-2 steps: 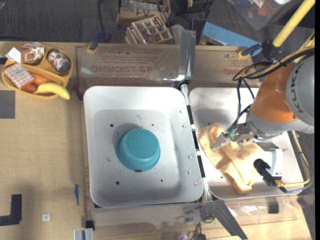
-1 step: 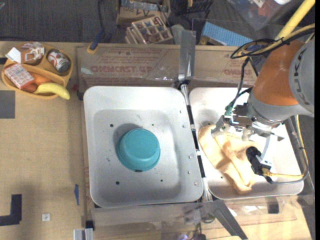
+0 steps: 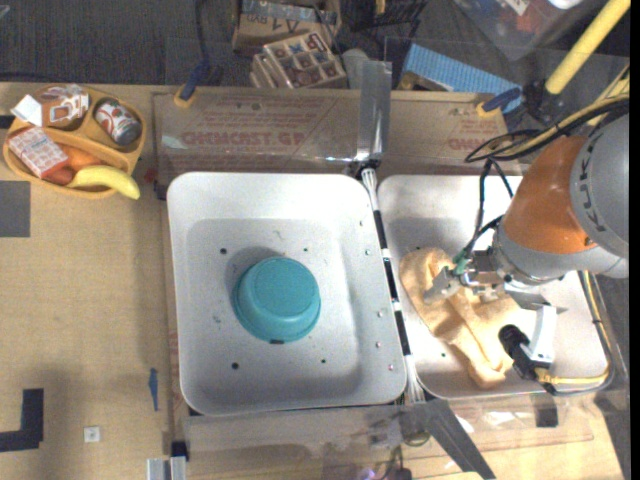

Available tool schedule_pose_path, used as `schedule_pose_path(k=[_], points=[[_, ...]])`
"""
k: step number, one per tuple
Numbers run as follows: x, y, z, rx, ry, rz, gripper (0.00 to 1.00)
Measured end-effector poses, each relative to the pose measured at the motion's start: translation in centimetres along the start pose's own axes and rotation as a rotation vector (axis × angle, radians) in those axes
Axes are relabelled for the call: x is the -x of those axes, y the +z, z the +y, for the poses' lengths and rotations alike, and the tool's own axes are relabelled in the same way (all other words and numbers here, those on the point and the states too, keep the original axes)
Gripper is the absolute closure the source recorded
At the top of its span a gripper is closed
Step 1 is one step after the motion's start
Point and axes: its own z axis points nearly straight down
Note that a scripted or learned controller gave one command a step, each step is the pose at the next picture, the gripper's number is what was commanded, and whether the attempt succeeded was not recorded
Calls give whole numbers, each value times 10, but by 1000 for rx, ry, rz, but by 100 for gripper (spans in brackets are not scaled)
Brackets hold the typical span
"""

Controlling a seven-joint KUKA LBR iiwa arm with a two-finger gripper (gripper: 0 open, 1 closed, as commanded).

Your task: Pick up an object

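A teal bowl (image 3: 278, 298) lies upside down in the middle of the left bin (image 3: 200, 208). A tan, lumpy soft object (image 3: 452, 318) lies in the right bin (image 3: 420, 203), stretching from its left wall toward the front. My gripper (image 3: 462, 280) hangs low over the upper part of this tan object, reaching in from the right under the orange-banded wrist. The wrist covers the fingers, so their grip cannot be made out.
A yellow tray (image 3: 60, 158) with a banana, cans and small boxes sits on the bench at far left. Cardboard flaps (image 3: 260, 133) stand behind both bins. A yellow cable runs along the right bin's front right corner.
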Motion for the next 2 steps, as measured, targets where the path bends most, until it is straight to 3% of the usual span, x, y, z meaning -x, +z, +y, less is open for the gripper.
schedule_pose_path(k=[1,2], points=[[-37,-95,-21,-11,-13,0,0],[-2,-2,-4,-3,-81,0,0]])
